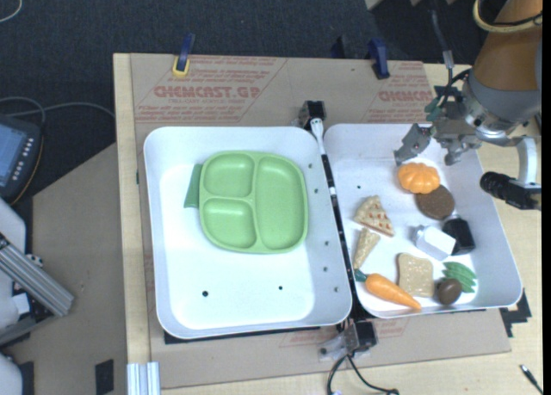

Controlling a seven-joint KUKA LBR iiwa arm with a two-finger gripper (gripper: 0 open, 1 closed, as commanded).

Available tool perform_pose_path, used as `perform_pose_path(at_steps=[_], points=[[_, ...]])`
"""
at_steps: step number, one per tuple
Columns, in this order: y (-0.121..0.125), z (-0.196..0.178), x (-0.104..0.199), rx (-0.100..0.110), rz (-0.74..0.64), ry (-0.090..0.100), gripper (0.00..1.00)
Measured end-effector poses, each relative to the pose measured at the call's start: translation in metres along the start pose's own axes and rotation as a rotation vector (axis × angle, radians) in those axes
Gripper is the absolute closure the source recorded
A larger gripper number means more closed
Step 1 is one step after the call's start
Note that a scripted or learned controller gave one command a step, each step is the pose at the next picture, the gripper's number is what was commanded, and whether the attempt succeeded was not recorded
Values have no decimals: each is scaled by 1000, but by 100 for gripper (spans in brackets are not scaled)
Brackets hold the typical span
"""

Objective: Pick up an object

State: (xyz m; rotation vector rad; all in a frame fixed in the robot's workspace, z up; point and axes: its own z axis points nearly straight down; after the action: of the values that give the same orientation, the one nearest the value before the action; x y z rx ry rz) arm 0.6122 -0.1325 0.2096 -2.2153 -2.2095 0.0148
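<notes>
noted a blue clamp (182,58) with a yellow tip on the back edge of the brown board (258,70), left side. read "chemcast g.p" in red print on that board, just behind the left bin (172,238). made out the same red lettering behind the right bin (486,221), only partly legible. found a green divided plate (254,201) lying flat in the left bin, toward its back. logged a second blue clamp (377,58) further right on the back edge. in the right bin, counted a pizza wedge (374,215) and a cone (365,249) near the left wall, plus a carrot (389,290) and a toast slice (415,273) at the front. spotted the orange pumpkin toy (418,178) in that bin's back half, touching a brown round piece (436,204). saw the gripper (429,154) right by the toy, on its far side, fingers spread apart, gripping nothing. listed further right: white block (435,241), black piece (458,231), green leafy piece (461,274), brown ball (448,292).
</notes>
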Motion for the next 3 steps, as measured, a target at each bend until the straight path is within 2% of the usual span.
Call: perform_pose_path(at_steps=[1,2,3], points=[[3,-9,0,-15,-3,-2,0],[-7,48,3,-8,-2,0,0],[-10,106,-5,-10,-2,-1,0]])
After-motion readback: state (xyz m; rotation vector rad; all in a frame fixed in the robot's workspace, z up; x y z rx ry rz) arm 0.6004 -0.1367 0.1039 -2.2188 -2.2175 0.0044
